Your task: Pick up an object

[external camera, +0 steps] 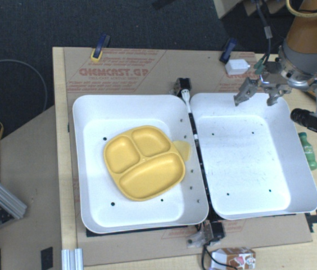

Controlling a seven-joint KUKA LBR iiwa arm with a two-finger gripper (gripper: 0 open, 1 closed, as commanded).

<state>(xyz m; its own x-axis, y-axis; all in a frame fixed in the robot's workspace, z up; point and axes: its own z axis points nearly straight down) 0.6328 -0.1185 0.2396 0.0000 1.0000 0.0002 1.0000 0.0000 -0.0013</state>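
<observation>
A yellow divided plate point(143, 162) with three compartments lies in the left bin point(91, 117), near its middle and a bit toward the right wall. A small pale yellow piece point(183, 149) peeks out from under the plate's right edge. My gripper point(258, 96) hangs over the far edge of the right bin point(248, 167), well away from the plate. Its two fingers are spread apart with nothing between them, so it is open.
The two bins sit on a cardboard sheet point(130, 66) held by blue clamps point(98, 48). A black clip point(182, 86) sits at the far end of the seam between the bins. A green object point(308, 151) lies past the right bin's right rim.
</observation>
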